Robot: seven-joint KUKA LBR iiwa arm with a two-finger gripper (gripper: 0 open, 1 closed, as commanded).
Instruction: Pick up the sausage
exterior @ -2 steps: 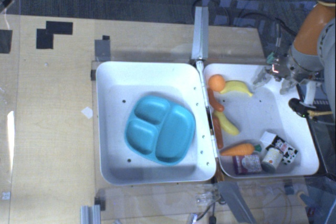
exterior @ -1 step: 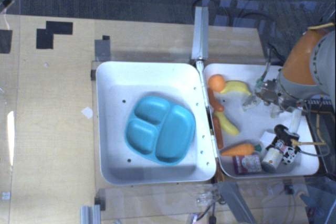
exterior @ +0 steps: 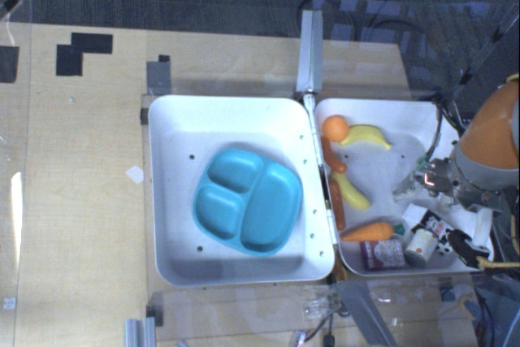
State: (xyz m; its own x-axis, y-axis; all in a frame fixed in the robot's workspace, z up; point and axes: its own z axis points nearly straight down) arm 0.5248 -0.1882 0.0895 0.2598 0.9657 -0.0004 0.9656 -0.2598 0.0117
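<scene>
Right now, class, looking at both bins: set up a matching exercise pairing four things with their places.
Things:
1. blue tray
2. orange
3. carrot
4. sausage

Places:
A. right bin, far left corner
B. right bin, near the front wall
C. left bin
D. right bin, along its left wall

Pairs: 1-C, 2-A, 3-B, 4-D

A pale wooden bench [exterior: 81,175] bears two white bins [exterior: 175,191] side by side.
</scene>
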